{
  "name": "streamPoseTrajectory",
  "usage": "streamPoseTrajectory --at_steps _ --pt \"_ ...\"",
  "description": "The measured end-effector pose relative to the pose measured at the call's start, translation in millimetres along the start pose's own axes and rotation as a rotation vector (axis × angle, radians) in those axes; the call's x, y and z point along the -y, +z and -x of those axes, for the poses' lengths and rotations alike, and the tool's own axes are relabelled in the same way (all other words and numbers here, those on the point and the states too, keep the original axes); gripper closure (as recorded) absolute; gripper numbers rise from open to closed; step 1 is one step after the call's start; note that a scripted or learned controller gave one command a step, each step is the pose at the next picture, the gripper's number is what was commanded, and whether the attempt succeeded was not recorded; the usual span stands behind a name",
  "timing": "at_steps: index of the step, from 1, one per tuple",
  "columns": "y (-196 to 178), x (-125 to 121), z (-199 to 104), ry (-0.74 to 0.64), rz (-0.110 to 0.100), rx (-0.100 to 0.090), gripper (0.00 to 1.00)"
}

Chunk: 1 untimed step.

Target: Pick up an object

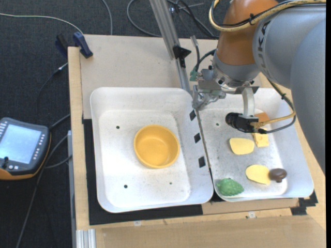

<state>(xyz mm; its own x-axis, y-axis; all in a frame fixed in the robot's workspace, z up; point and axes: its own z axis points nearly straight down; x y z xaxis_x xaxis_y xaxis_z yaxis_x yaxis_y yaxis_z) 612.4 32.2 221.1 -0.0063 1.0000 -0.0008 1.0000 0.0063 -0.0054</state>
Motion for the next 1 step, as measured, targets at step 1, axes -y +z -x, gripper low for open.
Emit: streamPoseTrajectory --at_steps 1 --pt "7.7 -2.7 -53.6 -0.001 0.000 0.000 1.00"
